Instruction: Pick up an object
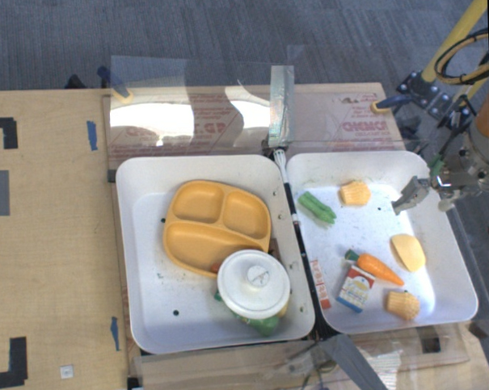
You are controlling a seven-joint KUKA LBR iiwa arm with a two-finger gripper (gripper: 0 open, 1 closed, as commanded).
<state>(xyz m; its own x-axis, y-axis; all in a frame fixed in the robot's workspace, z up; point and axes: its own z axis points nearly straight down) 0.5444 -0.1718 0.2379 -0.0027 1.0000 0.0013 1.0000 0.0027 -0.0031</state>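
The right bin (467,289) holds several toy foods: a green pickle (317,208), a corn piece (354,194), a pale yellow wedge (408,252), an orange carrot (375,266), a small milk carton (355,289) and a second corn piece (402,304). My gripper (412,195) hangs over the right bin's upper right part, above the yellow wedge and to the right of the first corn piece. I see nothing held in it.
In the left bin (138,259) lie a yellow divided plate (213,224) and a white lidded cup (254,283) over something green. A wall (294,228) divides the two bins. Cables and arm hardware (446,92) crowd the far right.
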